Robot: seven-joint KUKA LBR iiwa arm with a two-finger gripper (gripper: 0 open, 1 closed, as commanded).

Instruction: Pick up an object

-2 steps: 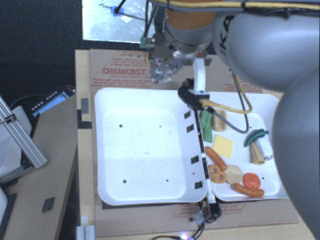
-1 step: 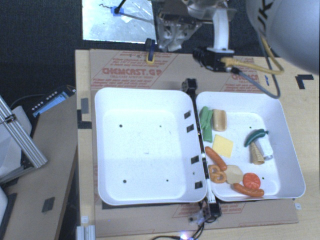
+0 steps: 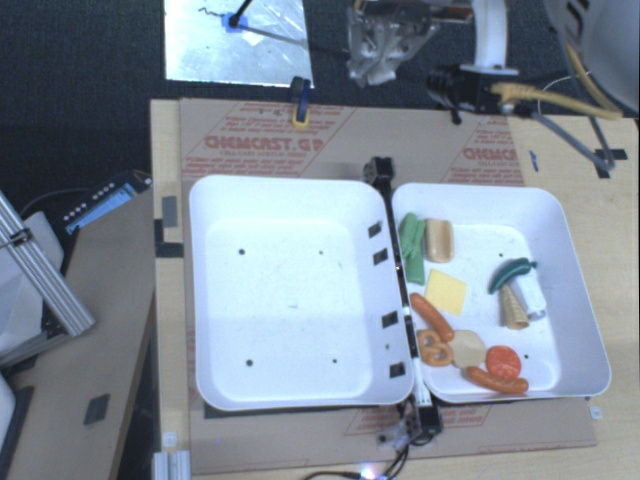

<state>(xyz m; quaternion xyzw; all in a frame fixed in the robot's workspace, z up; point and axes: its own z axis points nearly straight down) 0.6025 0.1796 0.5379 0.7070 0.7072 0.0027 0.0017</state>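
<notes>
The metal two-finger gripper (image 3: 378, 53) hangs high beyond the far edge of the tabletop (image 3: 130, 298), holding nothing visible; its state I cannot tell. Small toy foods, including a flat yellow cheese square (image 3: 446, 292), lie clustered in the right shallow white bin (image 3: 570, 268), likely awaiting picking.

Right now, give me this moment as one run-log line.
phase: pre-grasp | end effector: raised behind bins, nothing held | right bin: toy foods including cheese slice, tomato | left bin: no objects
</notes>
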